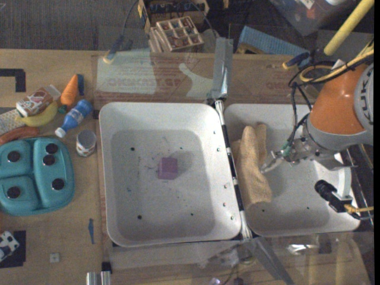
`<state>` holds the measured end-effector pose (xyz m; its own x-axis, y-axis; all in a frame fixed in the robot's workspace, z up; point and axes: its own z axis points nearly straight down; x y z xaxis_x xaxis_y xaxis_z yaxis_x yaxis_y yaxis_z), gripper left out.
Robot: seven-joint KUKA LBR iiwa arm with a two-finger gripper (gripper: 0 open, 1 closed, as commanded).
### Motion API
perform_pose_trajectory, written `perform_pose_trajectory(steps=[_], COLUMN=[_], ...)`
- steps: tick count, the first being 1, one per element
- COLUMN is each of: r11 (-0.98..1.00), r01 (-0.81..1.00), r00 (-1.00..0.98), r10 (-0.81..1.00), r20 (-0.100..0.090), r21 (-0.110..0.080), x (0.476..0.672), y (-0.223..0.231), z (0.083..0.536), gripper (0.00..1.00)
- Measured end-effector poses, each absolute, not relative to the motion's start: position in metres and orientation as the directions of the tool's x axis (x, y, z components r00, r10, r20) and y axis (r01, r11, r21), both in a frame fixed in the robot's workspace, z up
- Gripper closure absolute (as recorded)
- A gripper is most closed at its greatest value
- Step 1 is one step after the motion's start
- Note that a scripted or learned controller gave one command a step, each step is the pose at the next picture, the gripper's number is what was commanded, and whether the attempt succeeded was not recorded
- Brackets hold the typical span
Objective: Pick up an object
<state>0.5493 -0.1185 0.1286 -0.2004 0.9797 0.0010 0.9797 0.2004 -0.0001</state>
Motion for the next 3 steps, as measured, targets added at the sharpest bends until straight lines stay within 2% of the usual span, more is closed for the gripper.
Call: perform_pose_trajectory(steps=[1, 2, 3], r11=[0.157, 0.158, 0.338], r01=[0.988, 0.987, 0.941], r00=[-0.157, -0.158, -0.338], r10=[0.988, 0.987, 0.941], r20=[-0.004, -0.005, -0.004], r21=[0.01, 0.016, 0.004], x=[0.629, 0.631, 0.668], y=[-0.116, -0.116, -0.035], z=[0.09, 0.102, 0.187], gripper=[0.0, 1.0, 1.0])
